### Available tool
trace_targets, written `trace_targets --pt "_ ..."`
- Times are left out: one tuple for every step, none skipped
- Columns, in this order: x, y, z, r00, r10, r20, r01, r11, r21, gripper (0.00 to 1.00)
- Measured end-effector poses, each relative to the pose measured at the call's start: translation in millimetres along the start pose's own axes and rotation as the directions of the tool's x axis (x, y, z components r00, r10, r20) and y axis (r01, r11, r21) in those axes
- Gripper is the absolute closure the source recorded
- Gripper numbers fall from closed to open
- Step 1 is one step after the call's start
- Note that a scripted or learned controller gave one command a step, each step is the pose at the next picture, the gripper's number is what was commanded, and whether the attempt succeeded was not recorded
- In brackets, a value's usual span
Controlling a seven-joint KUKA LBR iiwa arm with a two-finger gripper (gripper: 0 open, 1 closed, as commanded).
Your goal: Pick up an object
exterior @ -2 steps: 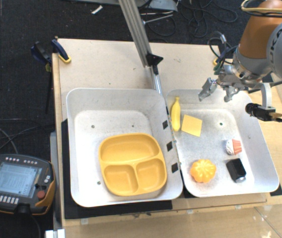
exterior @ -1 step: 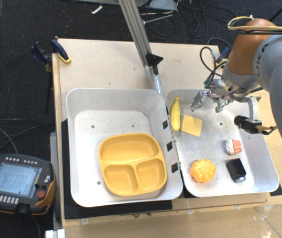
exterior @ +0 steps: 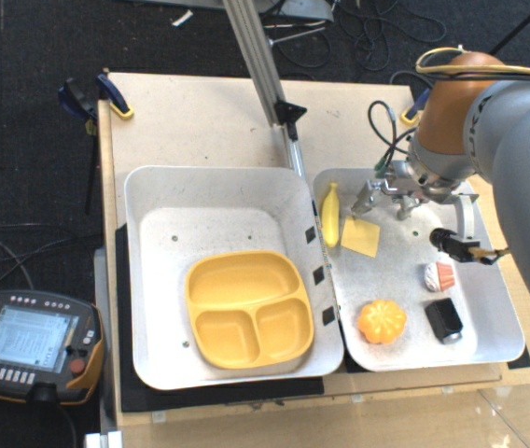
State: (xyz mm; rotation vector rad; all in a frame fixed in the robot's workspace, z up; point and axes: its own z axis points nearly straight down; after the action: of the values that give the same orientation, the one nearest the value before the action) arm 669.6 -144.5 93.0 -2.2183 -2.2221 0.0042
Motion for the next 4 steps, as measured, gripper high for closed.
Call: trace_targets --pt "0 2 -13 1.0 -0.001 0.001 0.001 1.0 -0.006 1.0" --pt "2 3 -57 1.0 0.0 0.0 0.0 1.0 -0.009 1.0" --pt "6 0 -102 1.0 -0.001 0.0 0.001 1.0 -0.009 1.0" --pt "6 1 -145 1.0 -0.001 0.001 0.001 1.0 -0.01 1.0"
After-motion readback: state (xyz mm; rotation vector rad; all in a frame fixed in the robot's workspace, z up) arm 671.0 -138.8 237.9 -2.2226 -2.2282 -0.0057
